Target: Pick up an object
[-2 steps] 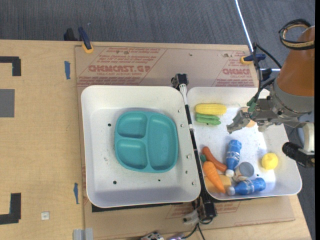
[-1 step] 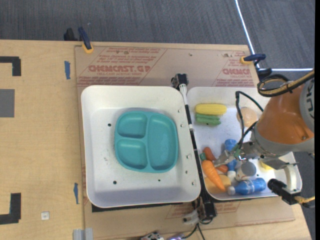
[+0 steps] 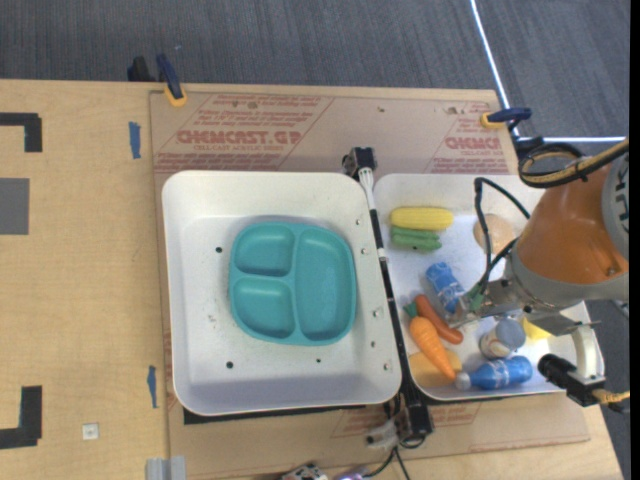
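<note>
Many toys: heaped in right bin (image 3: 470,190), under arm (image 3: 572,238)
Blue can (image 3: 444,288): mid bin, tilted, just left of tool
Carrots (image 3: 432,336): orange, below can
Blue bottle (image 3: 498,373): lying by front wall
Corn (image 3: 421,217): yellow, on green toy, at back
Tool (image 3: 478,303): low among toys; fingers hidden, cannot tell open or shut
Teal plate (image 3: 293,281): three parts, flat in left bin (image 3: 190,268)
Bench (image 3: 80,268): tan, under both bins

bright, even overhead light, soft shadows, perhaps slightly blurred.
</note>
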Tool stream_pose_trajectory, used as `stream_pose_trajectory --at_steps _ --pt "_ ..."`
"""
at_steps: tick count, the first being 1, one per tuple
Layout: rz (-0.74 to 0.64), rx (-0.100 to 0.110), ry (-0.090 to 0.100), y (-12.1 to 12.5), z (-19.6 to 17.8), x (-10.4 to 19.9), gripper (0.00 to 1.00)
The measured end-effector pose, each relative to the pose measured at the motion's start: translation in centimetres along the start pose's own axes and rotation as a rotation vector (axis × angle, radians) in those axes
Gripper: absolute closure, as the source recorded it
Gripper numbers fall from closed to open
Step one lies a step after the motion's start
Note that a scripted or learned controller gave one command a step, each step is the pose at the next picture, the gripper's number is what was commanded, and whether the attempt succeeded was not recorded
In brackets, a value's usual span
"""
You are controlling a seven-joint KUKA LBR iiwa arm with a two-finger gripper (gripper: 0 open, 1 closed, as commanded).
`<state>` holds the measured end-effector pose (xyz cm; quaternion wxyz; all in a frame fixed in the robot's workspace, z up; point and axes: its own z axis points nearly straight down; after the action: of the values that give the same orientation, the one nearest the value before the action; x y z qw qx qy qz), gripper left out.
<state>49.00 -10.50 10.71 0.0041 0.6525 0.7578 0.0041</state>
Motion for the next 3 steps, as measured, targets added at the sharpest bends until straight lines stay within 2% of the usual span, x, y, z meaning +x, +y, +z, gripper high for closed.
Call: stream_pose_trajectory --at_steps 1,2,3 --pt "-0.001 0.0 0.0 0.0 0.0 0.0 0.0" --pt "-0.401 0.007 0.001 5.4 2.2 -0.5 0.0" --pt "-0.401 0.007 0.001 5.4 2.2 -0.5 0.0"
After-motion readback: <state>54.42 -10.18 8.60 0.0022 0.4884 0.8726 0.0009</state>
